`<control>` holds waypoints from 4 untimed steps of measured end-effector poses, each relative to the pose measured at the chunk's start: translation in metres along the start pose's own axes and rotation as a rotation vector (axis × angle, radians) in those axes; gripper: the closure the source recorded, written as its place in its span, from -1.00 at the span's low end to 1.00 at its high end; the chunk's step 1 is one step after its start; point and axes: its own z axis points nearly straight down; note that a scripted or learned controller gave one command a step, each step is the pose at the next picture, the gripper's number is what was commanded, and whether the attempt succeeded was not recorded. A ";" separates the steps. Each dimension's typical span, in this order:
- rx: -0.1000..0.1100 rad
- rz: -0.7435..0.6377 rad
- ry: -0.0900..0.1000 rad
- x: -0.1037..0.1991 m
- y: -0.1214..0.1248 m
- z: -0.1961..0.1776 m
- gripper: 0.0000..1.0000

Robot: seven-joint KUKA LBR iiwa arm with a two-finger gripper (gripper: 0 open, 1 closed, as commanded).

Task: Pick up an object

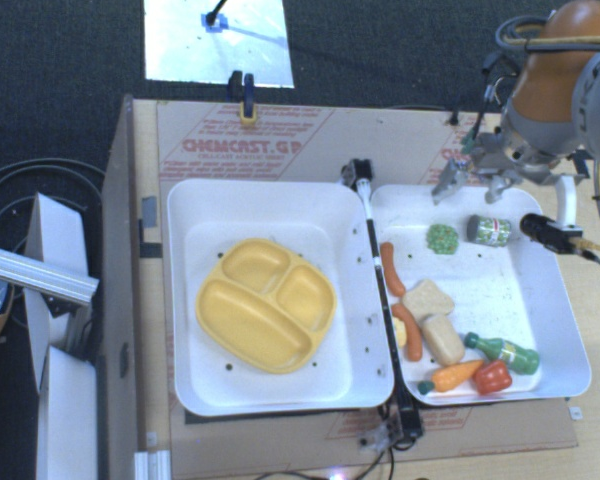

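We judge the task barely begun: nothing is lifted yet. Our gripper point(473, 185) hangs over the far edge of the right bin point(565, 313), fingers spread apart with nothing between them. The likeliest targets lie just below it on the bin floor: a small can point(490, 230) and a green broccoli piece point(442, 238) beside it. Other toy foods crowd the near corner, among them a green bottle point(504, 349). The left bin point(185, 298) carries a yellow divided plate point(266, 304). Descent, closing and lifting all remain
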 end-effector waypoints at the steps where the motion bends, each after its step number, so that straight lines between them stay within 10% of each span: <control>1: 0.004 0.002 0.000 -0.027 -0.026 0.118 -1.00; 3: -0.001 0.002 -0.001 -0.021 -0.004 0.121 -1.00; 4: -0.008 0.000 -0.002 -0.021 -0.002 0.108 1.00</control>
